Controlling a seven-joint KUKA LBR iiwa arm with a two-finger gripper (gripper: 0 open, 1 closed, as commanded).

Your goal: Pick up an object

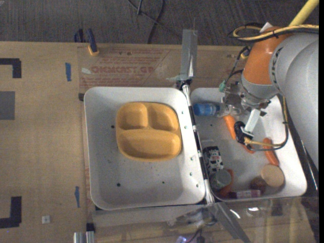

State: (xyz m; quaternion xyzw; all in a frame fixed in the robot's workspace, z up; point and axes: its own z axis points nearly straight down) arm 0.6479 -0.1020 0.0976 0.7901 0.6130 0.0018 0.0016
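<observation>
The desk looks like pale, matt plywood. The left bin and the right bin are smooth white plastic with a faint sheen. The yellow divided tray is smooth, softly shiny plastic. The arm's grey shell is smooth and glossy. The floor looks like dark, rough carpet.

Left bin: side by side with the right bin, walls meeting in the middle.
Divided plate: in the left bin, toward its far half.
Bottle: right bin, far left corner, on its side.
Carton: by the left wall, nearer than the bottle.
Cup: just before the carton.
Disc: right of the cup, near corner.
</observation>
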